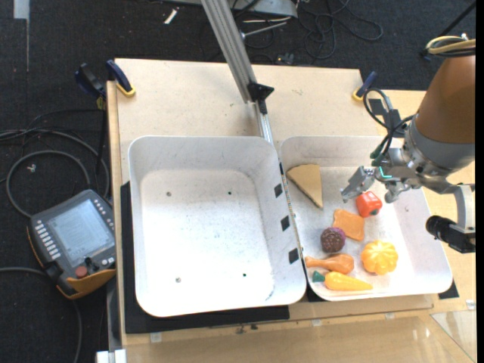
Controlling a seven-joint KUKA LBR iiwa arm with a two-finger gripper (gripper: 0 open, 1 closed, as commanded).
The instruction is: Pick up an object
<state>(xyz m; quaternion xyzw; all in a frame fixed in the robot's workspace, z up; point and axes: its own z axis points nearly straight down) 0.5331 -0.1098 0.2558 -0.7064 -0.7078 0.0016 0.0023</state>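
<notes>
Toys [354, 240] in right bin [431, 267], claw [372, 190] above.

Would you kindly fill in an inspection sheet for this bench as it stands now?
Surface: bench with two white bins; left bin, right bin.
Job's things: in the right bin, red block, tan wedge, orange slice, purple ball, pumpkin, two carrots.
Clutter: nothing seen.
Gripper: gripper open, above the red block.
Cables: loops on the floor.
Surroundings: pendant, clamps.
</notes>
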